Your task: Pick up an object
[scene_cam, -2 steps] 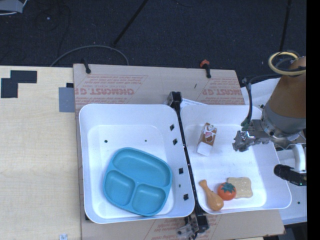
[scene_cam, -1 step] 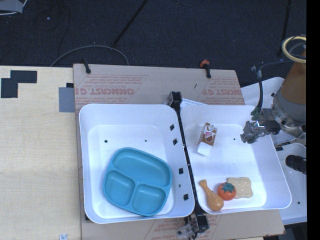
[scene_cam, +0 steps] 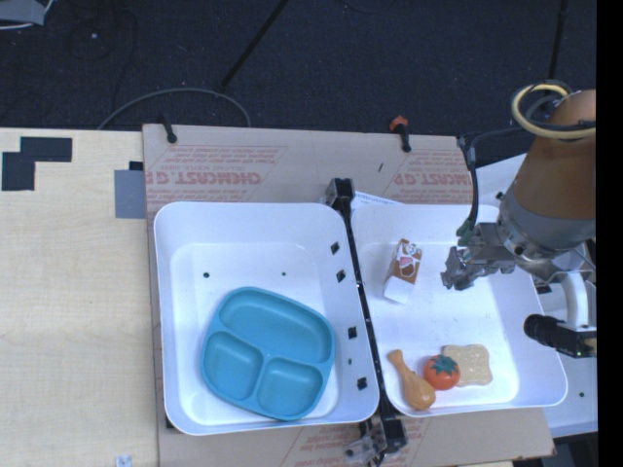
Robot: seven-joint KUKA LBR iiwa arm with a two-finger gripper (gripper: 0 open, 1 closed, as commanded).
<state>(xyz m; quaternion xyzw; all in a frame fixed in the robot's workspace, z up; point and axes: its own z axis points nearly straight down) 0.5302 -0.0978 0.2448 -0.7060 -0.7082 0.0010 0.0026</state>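
Observation:
In the right bin (scene_cam: 506, 305) lie a small milk carton (scene_cam: 403, 269) near its upper left, a toy chicken drumstick (scene_cam: 413, 380), a red tomato (scene_cam: 441, 372) and a slice of toast (scene_cam: 471, 363) along its front. My gripper (scene_cam: 458, 272) hangs over the right bin's middle, right of the carton and apart from it. Nothing shows between its fingers. The arm's grey body and orange band (scene_cam: 560, 163) cover the bin's far right corner.
The left bin (scene_cam: 180, 261) holds a blue divided plate (scene_cam: 268, 352). A black divider (scene_cam: 352, 300) runs between the two bins. Cardboard (scene_cam: 253, 168) lies under both bins, with wooden bench top to the left.

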